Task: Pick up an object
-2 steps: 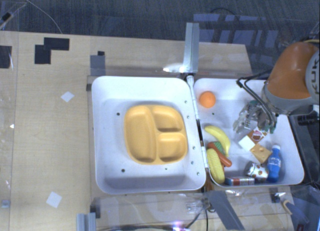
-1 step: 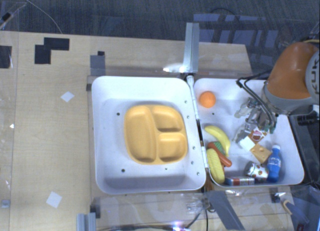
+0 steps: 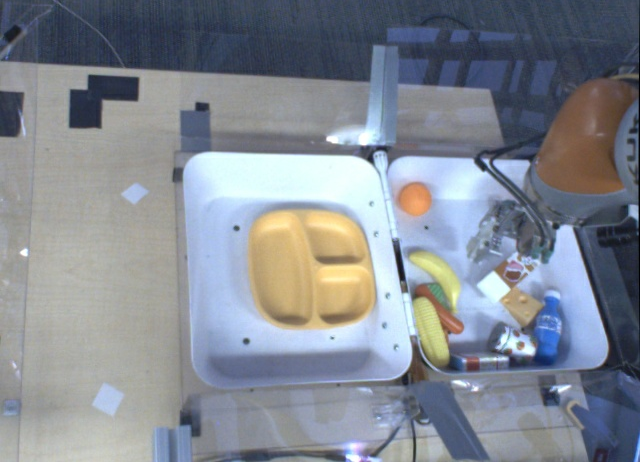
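Camera view: metallic 2-finger pincer [image 3: 497, 235] hovering in the right shallow white bin [image 3: 590, 345], above a small white-and-red packet [image 3: 508, 275]; fingers apparently spread, nothing between them. Best lowered straight over that packet, clear of the tan cracker-like square [image 3: 520, 305] beside it. Nearby: curved yellow toy banana [image 3: 437, 275], orange ball [image 3: 414, 198], blue bottle [image 3: 547, 325]. Left bin [image 3: 215, 350] holding a yellow divided plate [image 3: 310, 268].
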You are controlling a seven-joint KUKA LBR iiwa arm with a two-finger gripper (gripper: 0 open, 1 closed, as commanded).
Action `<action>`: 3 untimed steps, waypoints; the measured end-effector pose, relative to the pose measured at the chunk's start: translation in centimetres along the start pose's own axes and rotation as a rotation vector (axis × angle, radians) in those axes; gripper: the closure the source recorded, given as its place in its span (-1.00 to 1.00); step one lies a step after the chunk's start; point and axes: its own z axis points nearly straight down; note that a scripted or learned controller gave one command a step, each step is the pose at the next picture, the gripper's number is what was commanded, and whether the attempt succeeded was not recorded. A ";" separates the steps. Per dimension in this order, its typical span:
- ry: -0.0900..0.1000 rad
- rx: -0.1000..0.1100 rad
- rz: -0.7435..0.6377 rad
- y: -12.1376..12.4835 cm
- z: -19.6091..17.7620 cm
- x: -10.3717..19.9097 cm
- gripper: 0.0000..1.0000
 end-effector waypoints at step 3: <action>-0.006 0.004 0.068 -4.0 3.1 4.2 -1.00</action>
